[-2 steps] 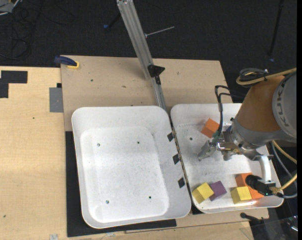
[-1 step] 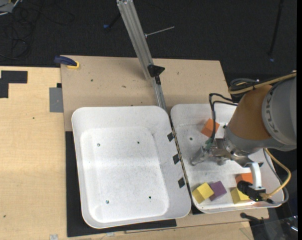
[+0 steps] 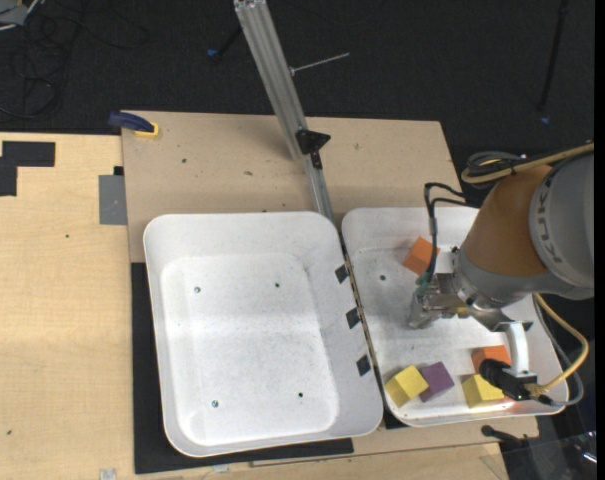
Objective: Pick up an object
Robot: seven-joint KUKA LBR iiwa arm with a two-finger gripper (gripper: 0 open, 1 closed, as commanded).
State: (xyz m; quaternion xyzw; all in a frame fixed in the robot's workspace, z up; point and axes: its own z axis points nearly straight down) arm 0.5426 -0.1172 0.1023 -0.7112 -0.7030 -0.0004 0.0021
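Hand low in the right bin, tip down on or just above the bare floor near the bin's middle. Cannot tell whether it is released or clenched (tip is small and blurred against the white), and no object is visible in it.

Nearest block: orange block, just up and beside the hand, apart from it as far as I can judge.

Along the bin's near edge: yellow block touching a purple block; a second yellow block further right, with another orange piece just above it, partly behind the arm's hardware.

Left bin holds nothing I can see. Both bins sit on the tabletop.

Status: pick not yet done. All blocks lie on the bin floor. Left: close on one block, then lift clear.
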